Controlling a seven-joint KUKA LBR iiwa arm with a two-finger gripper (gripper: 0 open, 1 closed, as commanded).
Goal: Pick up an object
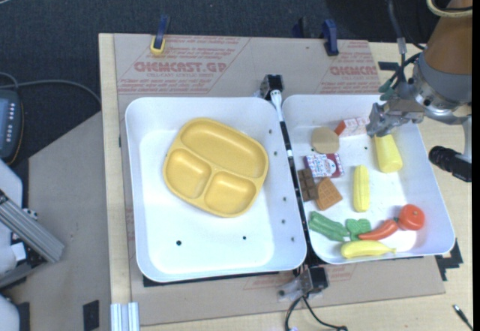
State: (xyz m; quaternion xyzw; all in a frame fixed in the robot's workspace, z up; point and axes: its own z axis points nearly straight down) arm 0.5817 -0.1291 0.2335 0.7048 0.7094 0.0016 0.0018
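Tool [384,121], whose state I cannot tell, hangs over a yellow block [388,153] lying lengthwise up-down.

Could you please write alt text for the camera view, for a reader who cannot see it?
A grey robot arm's tool hovers over the right bin of toy food, above a yellow block. The left bin holds a yellow divided plate.

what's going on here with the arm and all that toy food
The arm's gripper is down in the right bin, at its far end just above a yellow block. Nothing shows between its fingers. The other toy food lies loose in that bin, and a yellow divided plate sits in the left bin.
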